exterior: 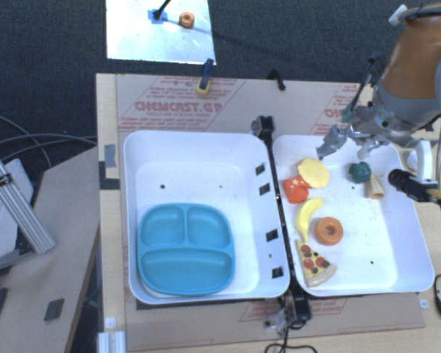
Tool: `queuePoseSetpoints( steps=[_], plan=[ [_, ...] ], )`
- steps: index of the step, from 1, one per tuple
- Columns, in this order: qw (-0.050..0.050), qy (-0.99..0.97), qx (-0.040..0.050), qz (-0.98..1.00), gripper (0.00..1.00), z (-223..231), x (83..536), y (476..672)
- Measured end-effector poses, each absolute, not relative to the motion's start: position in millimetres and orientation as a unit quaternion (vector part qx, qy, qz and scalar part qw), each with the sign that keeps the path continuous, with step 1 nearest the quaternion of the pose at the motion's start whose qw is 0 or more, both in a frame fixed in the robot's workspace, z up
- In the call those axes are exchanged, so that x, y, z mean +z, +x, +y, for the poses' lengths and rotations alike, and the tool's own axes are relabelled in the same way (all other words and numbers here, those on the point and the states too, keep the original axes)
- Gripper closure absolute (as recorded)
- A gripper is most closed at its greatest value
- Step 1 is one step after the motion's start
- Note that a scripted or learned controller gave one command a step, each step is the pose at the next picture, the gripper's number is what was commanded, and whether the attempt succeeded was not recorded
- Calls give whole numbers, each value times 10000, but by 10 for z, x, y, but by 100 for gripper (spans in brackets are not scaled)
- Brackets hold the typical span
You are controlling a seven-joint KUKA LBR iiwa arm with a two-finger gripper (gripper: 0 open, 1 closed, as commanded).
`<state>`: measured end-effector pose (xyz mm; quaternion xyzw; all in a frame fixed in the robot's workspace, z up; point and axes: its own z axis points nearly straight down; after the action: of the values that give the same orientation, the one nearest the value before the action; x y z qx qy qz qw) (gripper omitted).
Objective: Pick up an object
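Pick not yet made.
My gripper (350, 144) hangs spread and empty above the teal piece (360, 171); grasp and lift remain.

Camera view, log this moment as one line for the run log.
hand open, above right bin far edge | holding nothing | nearest: teal object | blue tray in left bin

Illumination is bright and even across both white bins (206, 149). Shadows beneath the toys are soft and short. The metal plate (158, 20) behind the bins shows washed glare. The arm (419, 57) right of the bins appears slightly blurred. Overall resolution is coarse, with visible grain.
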<state>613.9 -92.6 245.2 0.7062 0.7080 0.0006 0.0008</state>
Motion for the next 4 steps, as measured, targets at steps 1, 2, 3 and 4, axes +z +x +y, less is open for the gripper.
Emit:
queuePoseSetpoints(
  steps=[1,2,3,4],
  plan=[
    [-27,7040,-6,7102,0,-357,1807,5973],
    [-29,7035,0,7107,0,352,1837,5171],
    [14,7038,34,7104,0,865,1849,5811],
    [-52,7047,-45,7095,0,1208,1015,5040]
  ],
)
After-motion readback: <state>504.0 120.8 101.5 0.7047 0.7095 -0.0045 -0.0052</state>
